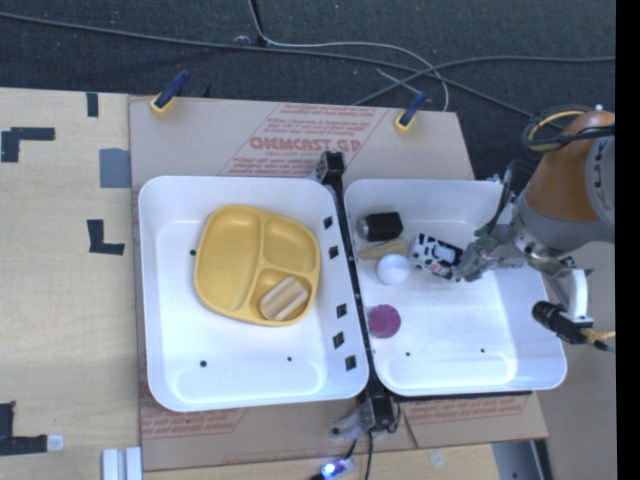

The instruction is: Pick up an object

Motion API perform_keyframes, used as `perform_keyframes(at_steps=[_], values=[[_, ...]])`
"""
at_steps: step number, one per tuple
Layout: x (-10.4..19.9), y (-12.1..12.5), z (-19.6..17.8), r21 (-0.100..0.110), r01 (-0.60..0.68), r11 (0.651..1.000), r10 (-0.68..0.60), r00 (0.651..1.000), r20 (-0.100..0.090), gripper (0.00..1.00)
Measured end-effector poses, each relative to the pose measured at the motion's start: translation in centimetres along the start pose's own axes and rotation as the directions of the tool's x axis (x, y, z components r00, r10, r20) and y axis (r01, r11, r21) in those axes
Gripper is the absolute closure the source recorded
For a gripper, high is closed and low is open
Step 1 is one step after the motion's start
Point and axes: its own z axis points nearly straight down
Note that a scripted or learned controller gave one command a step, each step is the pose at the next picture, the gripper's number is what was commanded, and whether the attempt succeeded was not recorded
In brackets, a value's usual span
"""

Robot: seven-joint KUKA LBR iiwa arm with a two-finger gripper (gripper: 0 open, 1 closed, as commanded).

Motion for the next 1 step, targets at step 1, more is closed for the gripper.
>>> perform_keyframes(at_steps=[1], values=[[-0.16,1.17,-5.22,0.012,0.001,1.0,-0.001,1.0,-0.005,1.0]])
